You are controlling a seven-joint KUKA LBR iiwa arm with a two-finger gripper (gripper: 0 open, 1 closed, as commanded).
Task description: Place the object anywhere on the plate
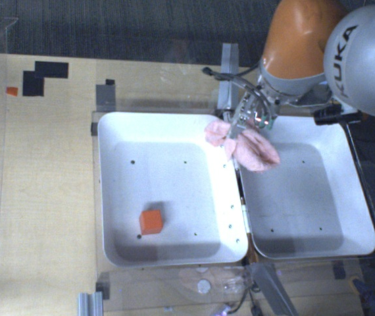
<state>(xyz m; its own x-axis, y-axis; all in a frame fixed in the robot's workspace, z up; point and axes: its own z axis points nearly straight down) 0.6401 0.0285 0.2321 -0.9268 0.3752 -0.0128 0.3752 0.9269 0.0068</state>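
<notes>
My gripper [238, 129] hangs over the back of the rim shared by the two bins. It is shut on a soft pink object [252, 150], which dangles from the fingers. One pink lobe reaches left over the left bin [174, 130], and the larger part droops over the right bin [306, 196]. A small orange cube [151, 222] lies on the floor of the left bin, near its front left.
The grey and orange arm [306, 38] reaches in from the upper right, above the back of the right bin. Metal brackets [227, 78] stand behind the bins. Black marks and a small orange tag [12, 91] lie on the bench at the far left.
</notes>
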